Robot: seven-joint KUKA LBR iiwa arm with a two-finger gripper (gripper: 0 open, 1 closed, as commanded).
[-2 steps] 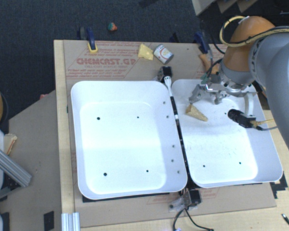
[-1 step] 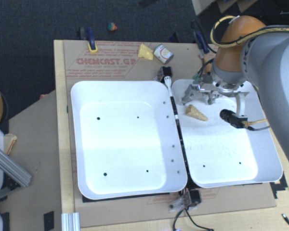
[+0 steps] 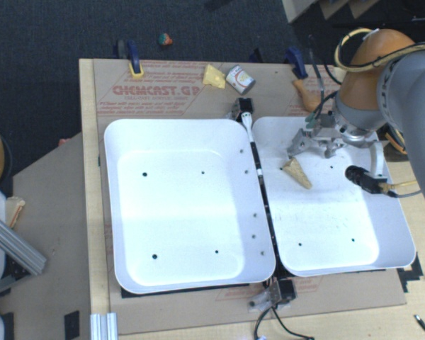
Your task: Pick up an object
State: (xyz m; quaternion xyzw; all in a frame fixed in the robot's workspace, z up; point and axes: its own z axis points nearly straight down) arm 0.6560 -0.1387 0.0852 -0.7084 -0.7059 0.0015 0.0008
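Across the bench, the left bin (image 3: 184,204) and right bin (image 3: 340,225) sit side by side. My grey arm (image 3: 382,83) reaches in over the right bin's far end. My gripper (image 3: 313,142) hangs with fingers spread wide, holding nothing. Just beside its tips, a small tan cone-shaped object (image 3: 297,172) lies on the bin floor.

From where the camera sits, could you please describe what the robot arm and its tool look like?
The arm is smooth grey with a rounded orange band above the wrist, where a pale cable loops. The tool is grey bare metal with thin, splayed fingers.
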